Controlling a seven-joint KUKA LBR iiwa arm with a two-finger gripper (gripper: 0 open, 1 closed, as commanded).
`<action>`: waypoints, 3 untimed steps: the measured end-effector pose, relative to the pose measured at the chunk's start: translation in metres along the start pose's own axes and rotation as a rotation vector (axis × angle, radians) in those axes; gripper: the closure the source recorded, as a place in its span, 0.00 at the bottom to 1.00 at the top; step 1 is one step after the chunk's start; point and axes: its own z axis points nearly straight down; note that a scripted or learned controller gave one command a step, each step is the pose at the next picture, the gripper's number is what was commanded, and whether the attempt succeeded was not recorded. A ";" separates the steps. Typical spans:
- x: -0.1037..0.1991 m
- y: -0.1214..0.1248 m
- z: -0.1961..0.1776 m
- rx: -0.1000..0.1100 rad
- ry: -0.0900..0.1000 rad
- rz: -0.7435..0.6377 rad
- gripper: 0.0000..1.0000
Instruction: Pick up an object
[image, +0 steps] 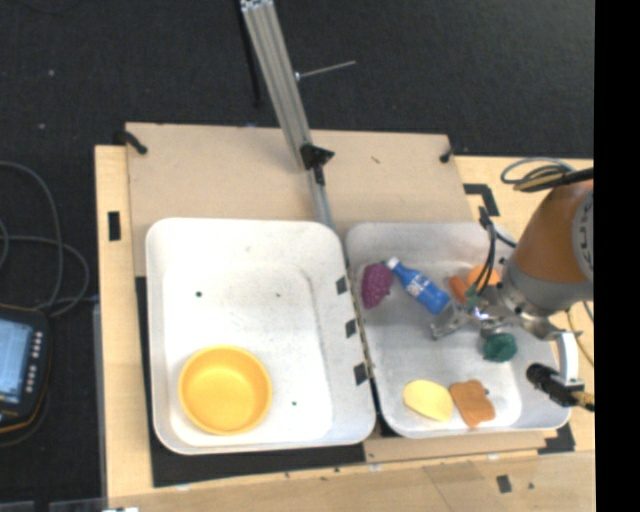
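Observation:
The right bin (400, 245) holds a purple grape bunch (376, 284), a blue bottle (420, 287), an orange object (461, 285), a dark green object (498, 347), a yellow lemon-like piece (429, 400) and an orange-brown piece (472, 403). My gripper (452, 322) hangs low in the middle of this bin, just below the blue bottle and left of the green object. Nothing shows between its fingers.
The left bin (250, 260) holds a yellow bowl (225, 388) at its front left. A metal pole (285, 95) slants up from between the bins at the back. The arm's orange band (550, 240) overhangs the right bin's right edge.

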 end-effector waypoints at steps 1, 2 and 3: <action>-0.001 0.001 -0.012 -0.005 0.000 0.003 1.00; -0.007 0.001 -0.057 -0.008 -0.001 0.004 1.00; -0.003 0.009 -0.118 -0.010 -0.001 -0.005 1.00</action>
